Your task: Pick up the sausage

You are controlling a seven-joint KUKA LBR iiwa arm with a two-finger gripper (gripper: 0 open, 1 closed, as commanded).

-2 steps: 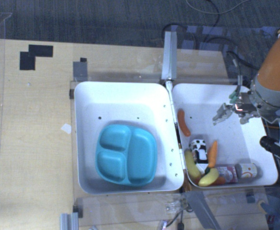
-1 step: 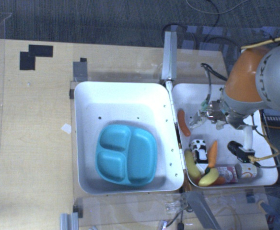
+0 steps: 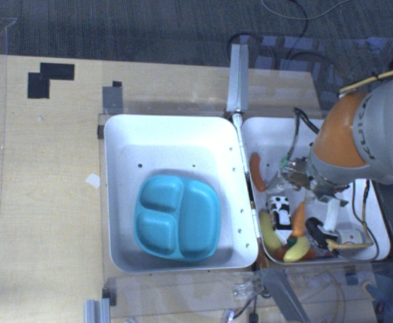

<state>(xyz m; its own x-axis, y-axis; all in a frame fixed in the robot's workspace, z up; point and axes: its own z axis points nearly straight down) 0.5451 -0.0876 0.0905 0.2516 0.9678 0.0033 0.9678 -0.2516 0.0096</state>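
The sausage [image 3: 256, 171] is a slim red-orange link lying lengthwise against the left wall of the right bin [image 3: 270, 132]. My gripper [image 3: 293, 175] hangs below the orange wrist band, over the middle of that bin, a short way to the right of the sausage and apart from it. Nothing shows between it and the sausage. The arm's bulk hides the bin's right half.
Toy food is piled at the near end of the right bin: a black-and-white cow [image 3: 279, 210], a carrot [image 3: 297, 219], a banana [image 3: 269, 229] and a yellow piece [image 3: 296, 249]. The left bin [image 3: 122, 180] holds a blue divided plate [image 3: 178, 216]. A metal divider post [image 3: 236, 79] stands between the bins.
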